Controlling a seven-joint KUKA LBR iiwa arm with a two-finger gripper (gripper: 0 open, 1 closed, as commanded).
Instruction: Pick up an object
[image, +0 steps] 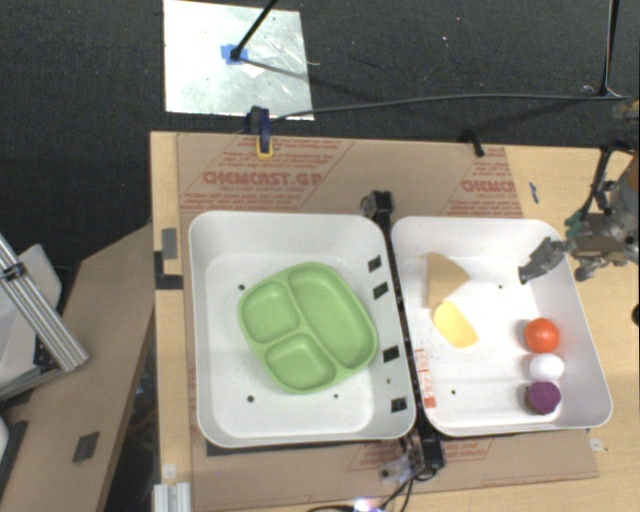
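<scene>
The right bin holds a tan wedge, and a yellow lump touches its near side. Along the bin's right side sit an orange ball, a white ball and a purple piece, close together in a row. My gripper reaches in from the right over the bin's far right part. It hangs above the orange ball's far side and nothing shows in its grasp.
The left bin carries a green divided plate. Black clips run along the seam between the bins. A cardboard sheet lies under both bins, and a cable crosses the dark floor behind.
</scene>
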